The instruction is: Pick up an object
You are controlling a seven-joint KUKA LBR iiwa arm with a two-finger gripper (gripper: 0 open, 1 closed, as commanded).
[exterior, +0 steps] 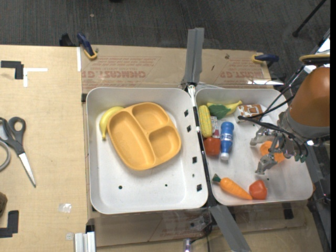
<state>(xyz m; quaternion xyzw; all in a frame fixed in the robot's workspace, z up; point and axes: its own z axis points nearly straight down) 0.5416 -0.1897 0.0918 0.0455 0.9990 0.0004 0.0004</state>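
Observation:
My gripper [261,152] hangs low over the right side of the right bin [294,193], open, with one finger [258,138] toward the back and the other [263,165] toward the front. An orange round object [269,147] lies on the bin floor beside the gap, partly hidden by the wrist; I cannot tell if the fingers touch it. Nearby lie a carrot [234,188], a small red piece [258,190], a blue bottle [226,139], a red tomato [212,146], a corn cob [205,121], a green vegetable [222,109] and a brown-and-white packet [250,110].
The left bin [136,196] holds a yellow divided plate [143,135] with a banana [107,117] at its left edge. Scissors [20,147] lie on the bench at far left. Cables run from the arm [314,101] across the right bin's back right corner.

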